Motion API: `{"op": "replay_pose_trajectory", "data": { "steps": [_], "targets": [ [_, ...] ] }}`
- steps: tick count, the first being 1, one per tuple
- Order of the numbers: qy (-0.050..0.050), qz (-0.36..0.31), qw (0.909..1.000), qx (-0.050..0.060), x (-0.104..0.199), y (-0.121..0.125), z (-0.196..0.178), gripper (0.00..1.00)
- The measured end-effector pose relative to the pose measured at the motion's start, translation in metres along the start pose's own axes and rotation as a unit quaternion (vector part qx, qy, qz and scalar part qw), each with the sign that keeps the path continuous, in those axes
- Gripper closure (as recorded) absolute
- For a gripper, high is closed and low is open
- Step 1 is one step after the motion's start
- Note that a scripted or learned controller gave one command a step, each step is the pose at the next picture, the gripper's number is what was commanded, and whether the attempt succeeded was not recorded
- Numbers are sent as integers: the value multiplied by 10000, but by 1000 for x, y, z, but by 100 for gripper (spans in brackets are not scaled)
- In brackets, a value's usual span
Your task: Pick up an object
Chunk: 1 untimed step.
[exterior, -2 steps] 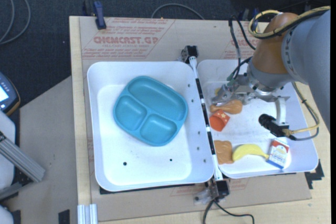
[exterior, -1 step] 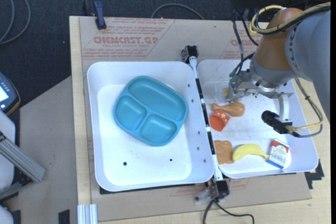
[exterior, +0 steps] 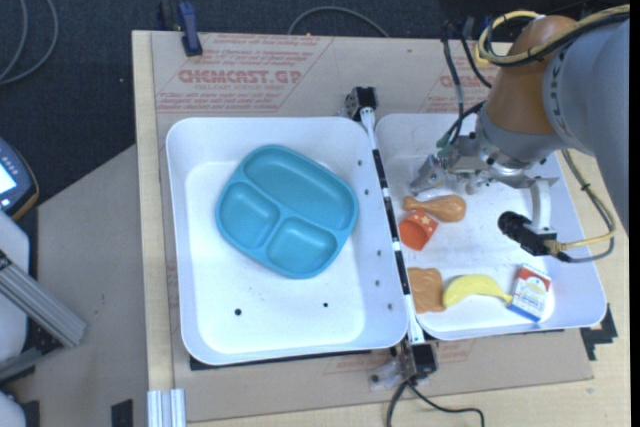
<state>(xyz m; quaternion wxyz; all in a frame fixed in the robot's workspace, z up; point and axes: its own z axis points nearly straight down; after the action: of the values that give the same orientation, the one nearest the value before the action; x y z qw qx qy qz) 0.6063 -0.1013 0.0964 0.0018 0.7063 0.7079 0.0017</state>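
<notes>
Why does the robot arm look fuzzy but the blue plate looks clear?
In the camera view, the arm sits much nearer the lens, so it is soft; the blue plate in the left bin is sharp, evenly lit, with faint shadow and no harsh glare.

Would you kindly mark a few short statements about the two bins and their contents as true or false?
1. The blue divided plate lies in the left bin. True.
2. The banana lies on the blue plate. False: it lies in the right bin.
3. The tool hangs above the right bin. True.
4. The drumstick lies in the left bin. False: it lies in the right bin, beside an orange cup.
</notes>
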Motion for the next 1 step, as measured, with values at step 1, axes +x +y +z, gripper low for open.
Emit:
{"op": "replay_pose_trajectory", "data": {
  "steps": [1],
  "targets": [
    [7,5,10000,42,10,-13,12,0]
  ]
}}
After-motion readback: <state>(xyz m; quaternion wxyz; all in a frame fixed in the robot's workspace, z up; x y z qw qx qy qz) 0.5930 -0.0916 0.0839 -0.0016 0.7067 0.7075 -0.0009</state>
